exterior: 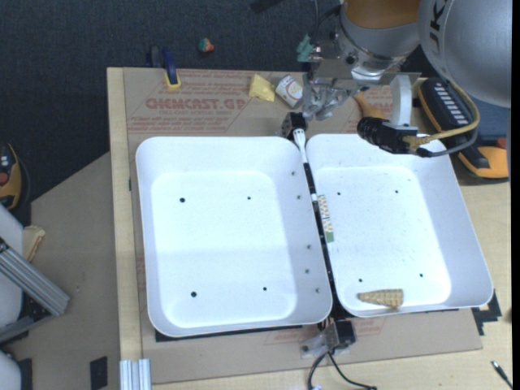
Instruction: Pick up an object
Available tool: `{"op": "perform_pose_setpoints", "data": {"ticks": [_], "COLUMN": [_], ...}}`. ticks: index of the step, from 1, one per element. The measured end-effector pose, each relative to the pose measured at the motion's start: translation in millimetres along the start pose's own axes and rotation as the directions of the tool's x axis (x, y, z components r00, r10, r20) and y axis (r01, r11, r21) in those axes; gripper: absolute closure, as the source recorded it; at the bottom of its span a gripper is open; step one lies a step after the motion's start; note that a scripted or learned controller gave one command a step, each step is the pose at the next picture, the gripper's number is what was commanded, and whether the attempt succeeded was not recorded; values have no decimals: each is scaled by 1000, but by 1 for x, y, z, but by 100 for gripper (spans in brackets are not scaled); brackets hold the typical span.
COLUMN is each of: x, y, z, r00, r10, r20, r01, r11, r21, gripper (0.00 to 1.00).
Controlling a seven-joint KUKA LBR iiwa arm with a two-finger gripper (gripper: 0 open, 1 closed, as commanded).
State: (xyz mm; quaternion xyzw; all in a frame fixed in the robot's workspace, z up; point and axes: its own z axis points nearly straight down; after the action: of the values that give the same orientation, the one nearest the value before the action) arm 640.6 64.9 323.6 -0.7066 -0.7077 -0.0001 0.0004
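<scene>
A tan wedge-shaped object (380, 298) lies flat near the front edge of the right bin (443, 218). The left bin (162, 218) stands beside it, and the two touch along a dark seam. My gripper (325, 101) hangs under the grey and orange wrist, above the back edge of the bins close to that seam. It is far from the tan wedge. Its tip is small and cluttered with cables.
Behind the bins, on the brown board, lie a yellow piece (262, 88) and a small white packet (288, 88). A blue clamp (171, 68) stands at the board's back left. A black cable fitting (388, 134) overhangs the right bin's back rim.
</scene>
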Motion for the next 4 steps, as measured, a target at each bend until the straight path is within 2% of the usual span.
{"op": "perform_pose_setpoints", "data": {"ticks": [1, 2, 3, 4], "x": [28, 120, 162, 127], "y": [-51, -43, -14, -37], "z": [-155, -48, 52, -17], "r00": [1000, 1000, 1000, 1000], "r10": [-4, -7, -2, 4], "r20": [-4, 1, 2, 0], "r01": [4, 7, 2, -4], "r11": [1000, 1000, 1000, 1000], "r21": [-20, 11, 6, -5], "gripper": [100, 100, 100, 100]}}
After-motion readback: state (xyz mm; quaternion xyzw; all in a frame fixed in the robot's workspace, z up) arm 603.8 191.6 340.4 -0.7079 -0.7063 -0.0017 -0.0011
